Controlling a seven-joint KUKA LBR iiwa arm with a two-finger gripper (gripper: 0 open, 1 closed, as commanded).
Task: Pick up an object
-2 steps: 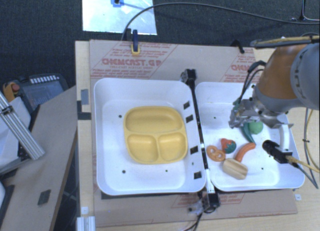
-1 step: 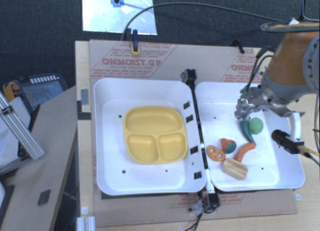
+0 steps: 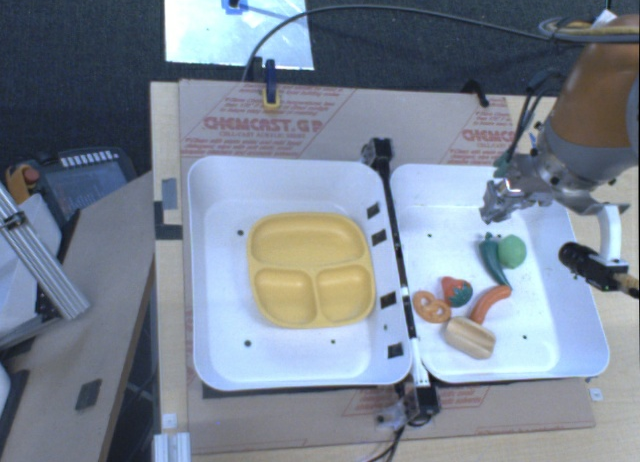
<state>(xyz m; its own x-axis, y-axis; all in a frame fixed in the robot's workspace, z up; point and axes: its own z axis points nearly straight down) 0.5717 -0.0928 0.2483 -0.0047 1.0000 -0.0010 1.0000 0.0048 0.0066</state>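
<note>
Arm: grey KUKA arm with an orange band [image 3: 598,70] reaches in from the right, over the upper right part of the right bin.
Claw: the claw [image 3: 497,202] hangs above the upper middle of the right bin [image 3: 440,190]; its metal tip points down and left. Nothing shows between its fingers, and I cannot tell whether they stand apart or together.
Right bin: shallow and white; it holds a cluster of toy foods in its lower right half.
Green toy vegetable: a dark green pod with a round light green head [image 3: 503,253] lies just below the claw, the nearest thing to it, apart from it.
Orange sausage-shaped piece: a curved orange piece [image 3: 489,302] lies just below the green toy vegetable.
Red and green piece: a small red toy with a green part [image 3: 457,291] sits left of the orange piece.
Pretzel: a small orange pretzel-like ring [image 3: 432,307] lies touching or just beside the red piece, near the bin's left wall.
Bread piece: a tan block like a bread roll [image 3: 469,337] lies lowest in the cluster, just below the pretzel and orange piece.
Left bin: the white bin [image 3: 215,250] holds a yellow divided plate [image 3: 306,268] with three compartments, lying flat in the middle.
Bench: cardboard with red print [image 3: 262,122] lies under both bins; a blue and yellow clamp [image 3: 270,85] stands at its upper edge.
</note>
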